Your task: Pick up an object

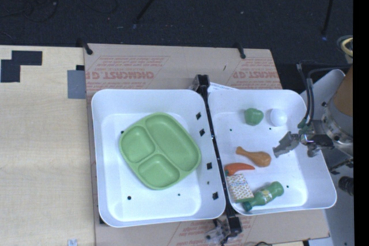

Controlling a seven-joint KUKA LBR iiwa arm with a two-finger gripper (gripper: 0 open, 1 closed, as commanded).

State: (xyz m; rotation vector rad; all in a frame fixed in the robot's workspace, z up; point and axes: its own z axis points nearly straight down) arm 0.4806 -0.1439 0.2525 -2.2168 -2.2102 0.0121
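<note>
Pale wooden bench [40,152] bears cardboard sheet [173,69] under two bins [106,181].

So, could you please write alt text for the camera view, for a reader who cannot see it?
A gripper hovers over the right bin, which holds a chicken drumstick, green bottle, carrot, white ball and green object. The left bin holds a green divided plate.

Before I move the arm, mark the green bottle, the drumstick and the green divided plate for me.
green bottle [264,195], camera view, on the label at mid-body.
drumstick [254,155], camera view, on the shaft between thin end and meaty end.
green divided plate [180,144], camera view, in the largest compartment.
</note>
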